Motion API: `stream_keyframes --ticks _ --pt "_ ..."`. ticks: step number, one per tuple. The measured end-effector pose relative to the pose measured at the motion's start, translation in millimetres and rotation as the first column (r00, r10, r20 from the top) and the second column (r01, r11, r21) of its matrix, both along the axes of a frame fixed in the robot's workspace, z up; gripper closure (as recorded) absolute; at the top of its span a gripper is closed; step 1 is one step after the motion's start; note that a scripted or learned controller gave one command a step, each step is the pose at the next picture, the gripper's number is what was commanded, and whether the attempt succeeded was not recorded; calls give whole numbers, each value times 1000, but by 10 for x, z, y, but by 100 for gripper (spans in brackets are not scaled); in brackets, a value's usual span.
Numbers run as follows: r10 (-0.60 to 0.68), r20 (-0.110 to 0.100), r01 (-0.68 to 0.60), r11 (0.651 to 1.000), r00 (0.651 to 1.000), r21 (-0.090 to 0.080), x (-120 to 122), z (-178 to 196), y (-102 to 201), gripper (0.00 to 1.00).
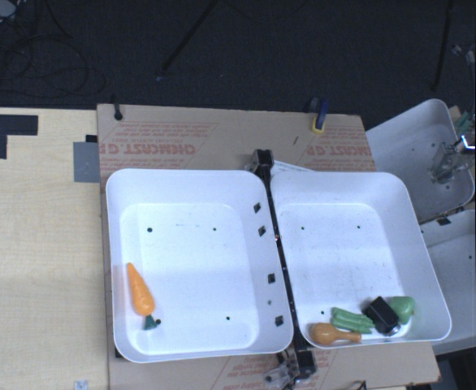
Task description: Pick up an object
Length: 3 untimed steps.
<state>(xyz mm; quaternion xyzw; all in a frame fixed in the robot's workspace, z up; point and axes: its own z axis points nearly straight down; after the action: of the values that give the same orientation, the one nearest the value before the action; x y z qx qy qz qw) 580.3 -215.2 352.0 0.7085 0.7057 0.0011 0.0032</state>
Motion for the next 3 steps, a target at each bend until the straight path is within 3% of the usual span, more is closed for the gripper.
stream_keyframes --ticks 1,2,3 --pt "0 -7 0 1000 1000 3 -375 216 7 100" --pt "0 -10 0 1000 1000 5 -715 136 92 100" --pt "9 -17 -8 1000 1000 7 -114 -1436 40 100"
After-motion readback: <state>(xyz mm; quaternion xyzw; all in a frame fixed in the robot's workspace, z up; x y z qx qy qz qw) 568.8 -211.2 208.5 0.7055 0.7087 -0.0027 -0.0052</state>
